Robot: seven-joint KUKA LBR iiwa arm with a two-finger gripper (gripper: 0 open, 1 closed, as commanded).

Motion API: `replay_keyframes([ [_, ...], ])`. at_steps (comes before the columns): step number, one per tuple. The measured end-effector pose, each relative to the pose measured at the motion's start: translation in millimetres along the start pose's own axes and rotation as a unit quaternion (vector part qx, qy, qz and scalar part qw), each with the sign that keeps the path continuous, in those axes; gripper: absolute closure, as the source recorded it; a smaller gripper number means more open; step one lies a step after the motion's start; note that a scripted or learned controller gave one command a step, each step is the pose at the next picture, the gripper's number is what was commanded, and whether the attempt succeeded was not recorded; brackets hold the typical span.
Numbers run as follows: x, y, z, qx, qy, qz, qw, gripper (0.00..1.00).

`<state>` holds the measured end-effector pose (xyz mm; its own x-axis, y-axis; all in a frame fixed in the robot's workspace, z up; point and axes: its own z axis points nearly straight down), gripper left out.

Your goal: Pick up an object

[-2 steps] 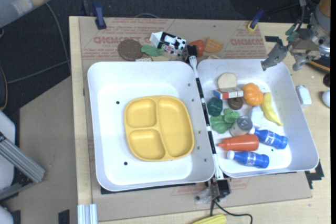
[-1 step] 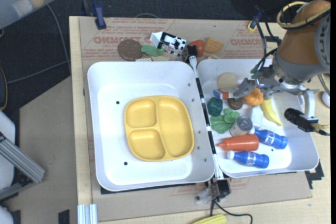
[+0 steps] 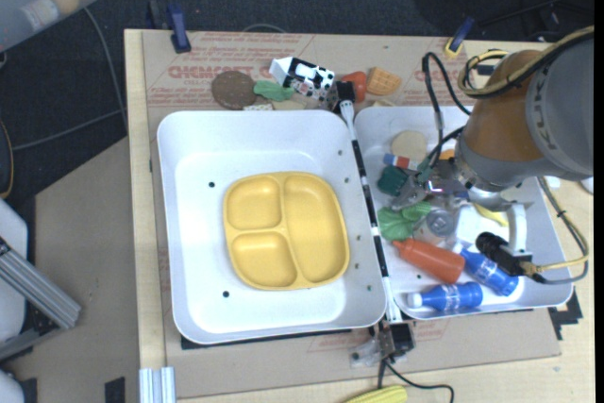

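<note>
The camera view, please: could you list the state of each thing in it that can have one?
Yellow divided plate: upright, flat in the left bin, compartments bare.
Orange bottle: lying on its side in the right bin.
Blue bottle: lying on its side by the near wall.
Gripper: low over the right bin's clutter; grasp unclear.
</note>
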<state>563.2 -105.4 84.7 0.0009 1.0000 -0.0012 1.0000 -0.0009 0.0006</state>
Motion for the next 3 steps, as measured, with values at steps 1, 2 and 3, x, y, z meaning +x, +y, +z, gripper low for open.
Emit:
replay_keyframes([
  [1,1,1,-10,-0.001,0.001,0.000,1.0000,1.00],
  [2,77,18,-101,-0.001,0.001,-0.002,1.0000,1.00],
  [3,111,-10,-134,0.001,0.001,-0.001,1.0000,1.00],
])
